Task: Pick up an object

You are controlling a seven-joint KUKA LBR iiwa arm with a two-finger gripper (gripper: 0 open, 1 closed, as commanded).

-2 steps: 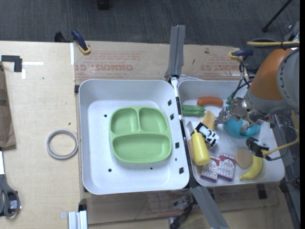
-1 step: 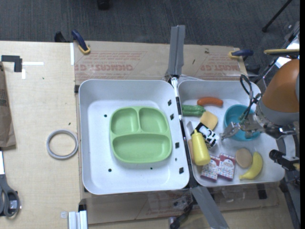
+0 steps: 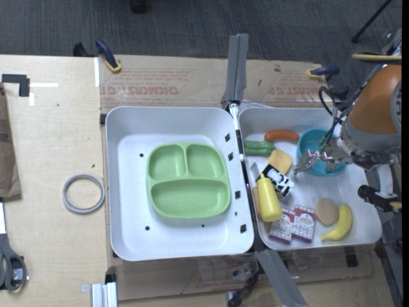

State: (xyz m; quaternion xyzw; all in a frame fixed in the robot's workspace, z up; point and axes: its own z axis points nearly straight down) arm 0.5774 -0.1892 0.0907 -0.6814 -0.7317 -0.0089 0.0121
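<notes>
Clutter fills the right bin (image 3: 364, 235): a banana (image 3: 339, 223), a tan round piece (image 3: 327, 211), two small red-and-white cartons (image 3: 293, 226), a yellow bottle (image 3: 268, 199), a black-and-white toy (image 3: 278, 180), a yellow wedge (image 3: 280, 161), a green vegetable (image 3: 258, 147), an orange sausage (image 3: 282, 135) and a blue bowl (image 3: 316, 147). The left bin (image 3: 121, 190) holds a green divided plate (image 3: 188, 180). The arm (image 3: 377, 110) reaches in from the right, and its gripper (image 3: 314, 162) hangs at the near rim of the bowl, metal fingers pointing left — whether they are parted or pressed together I cannot tell at this size, and nothing shows plainly between them. Judging by that position, the bowl, at the back of the right bin between the sausage and the arm, looks the likeliest target, though the wedge lies just beside it. A good grasp here would probably straddle the rim (one finger inside, one outside) and close squarely. The wall is thin and curved, so a slanted pinch could let it slip — a slow, straight lift should show whether the hold is real.
</notes>
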